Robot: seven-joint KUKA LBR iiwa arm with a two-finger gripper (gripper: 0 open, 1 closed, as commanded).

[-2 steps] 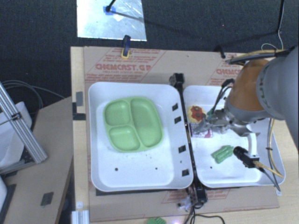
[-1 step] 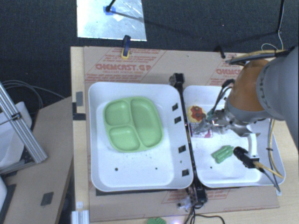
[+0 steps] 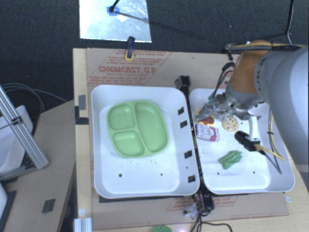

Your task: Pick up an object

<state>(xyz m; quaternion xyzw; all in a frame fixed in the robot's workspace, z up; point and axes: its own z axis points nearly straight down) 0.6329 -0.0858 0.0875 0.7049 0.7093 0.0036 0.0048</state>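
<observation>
Hand (image 3: 212,111) low in the right bin (image 3: 277,180), grip state impossible to tell, just above a red packet (image 3: 207,132); cookie (image 3: 230,124) beside it, green pea pod (image 3: 230,158) nearer; green divided plate (image 3: 137,128) in left bin (image 3: 140,185)

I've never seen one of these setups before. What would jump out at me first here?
Probably the big grey robot arm with its orange band, reaching in from the right over the right white bin. Next, the pale green divided tray lying in the left white bin. Under the arm lie small things: a red-and-white packet, a round cookie and a green bean pod.
</observation>
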